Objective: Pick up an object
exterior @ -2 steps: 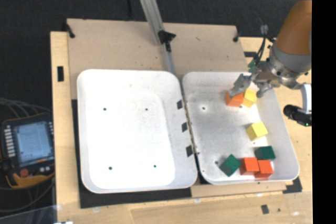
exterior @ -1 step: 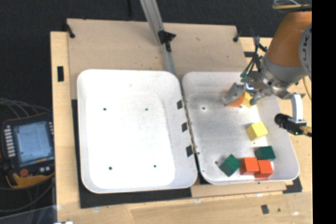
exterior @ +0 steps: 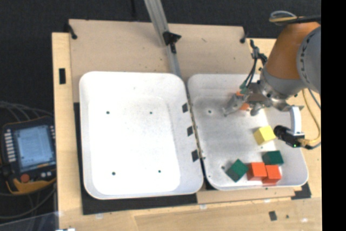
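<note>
two small orange cubes (exterior: 265, 171) are seen at the near edge of the right white bin (exterior: 216, 92), flanked by two dark green blocks (exterior: 236, 169).
the approach step is judged in hand: the two-finger gripper (exterior: 241, 104) is lowered over the bin floor, well apart from the yellow cube (exterior: 264, 134); whether anything is gripped cannot be told. alignment over one block is called for next.

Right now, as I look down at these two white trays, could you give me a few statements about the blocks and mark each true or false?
1. All the blocks lie in the right tray. True.
2. The yellow block touches the orange blocks. False: it sits apart, above them.
3. Two green blocks are there. True.
4. The arm hangs over the left tray. False: over the right tray.
</note>
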You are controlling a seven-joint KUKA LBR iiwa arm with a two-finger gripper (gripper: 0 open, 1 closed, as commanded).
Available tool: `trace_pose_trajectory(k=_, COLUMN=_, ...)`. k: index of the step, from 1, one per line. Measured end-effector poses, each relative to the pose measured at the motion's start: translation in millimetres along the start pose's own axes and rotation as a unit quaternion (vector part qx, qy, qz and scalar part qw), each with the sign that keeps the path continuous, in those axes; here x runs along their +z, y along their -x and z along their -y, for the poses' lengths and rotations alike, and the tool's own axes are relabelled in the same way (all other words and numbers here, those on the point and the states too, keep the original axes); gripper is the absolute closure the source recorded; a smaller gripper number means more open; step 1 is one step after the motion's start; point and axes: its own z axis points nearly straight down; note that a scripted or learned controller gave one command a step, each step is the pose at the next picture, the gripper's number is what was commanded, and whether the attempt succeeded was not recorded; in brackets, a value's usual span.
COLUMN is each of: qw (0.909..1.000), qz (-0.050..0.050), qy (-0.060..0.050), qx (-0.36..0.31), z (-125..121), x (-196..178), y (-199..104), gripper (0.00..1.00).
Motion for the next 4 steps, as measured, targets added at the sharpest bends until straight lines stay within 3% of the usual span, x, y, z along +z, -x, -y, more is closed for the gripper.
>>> trace_pose_trajectory(k=1, qw=1.0000, qz=0.000, qy=0.004, qx=0.002, z=-2, x=-14, y=1, gripper=1.00)
trace_pose_trajectory(k=2, qw=1.0000, qz=0.000, qy=0.006, qx=0.002, z=-7, x=-72, y=11, gripper=1.00)
trace_pose_trajectory(k=3, qw=1.0000, qz=-0.001, qy=0.004, qx=-0.001, z=-8, x=-90, y=12, gripper=1.00)
trace_pose_trajectory(k=4, qw=1.0000, qz=-0.001, qy=0.002, qx=-0.005, z=19, x=-100, y=-37, gripper=1.00)
